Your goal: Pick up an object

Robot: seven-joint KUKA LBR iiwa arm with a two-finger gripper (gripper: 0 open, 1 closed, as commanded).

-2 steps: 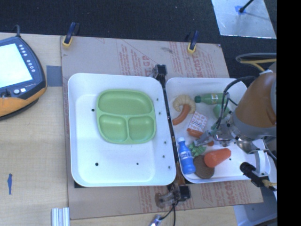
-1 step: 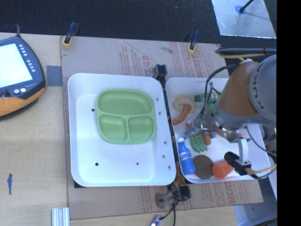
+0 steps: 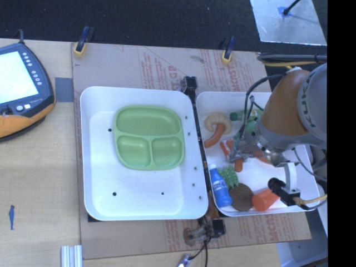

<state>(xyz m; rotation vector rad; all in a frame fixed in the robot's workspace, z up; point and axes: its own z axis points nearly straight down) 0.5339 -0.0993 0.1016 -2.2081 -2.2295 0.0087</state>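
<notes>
The right bin holds several toy foods. My gripper is low in its middle, right over small orange carrot-like pieces. To its left lie a red sausage and a cream curved piece. A small green item sits behind it. Toward the front are a blue bottle, a green broccoli piece, a brown disc and a red-orange block. The arm's wrist hides the bin's right part.
The left bin holds a green divided plate. A black post stands at the back of the wall between the bins. A control pendant lies on the bench at far left. Clamps hold the cardboard's back edge.
</notes>
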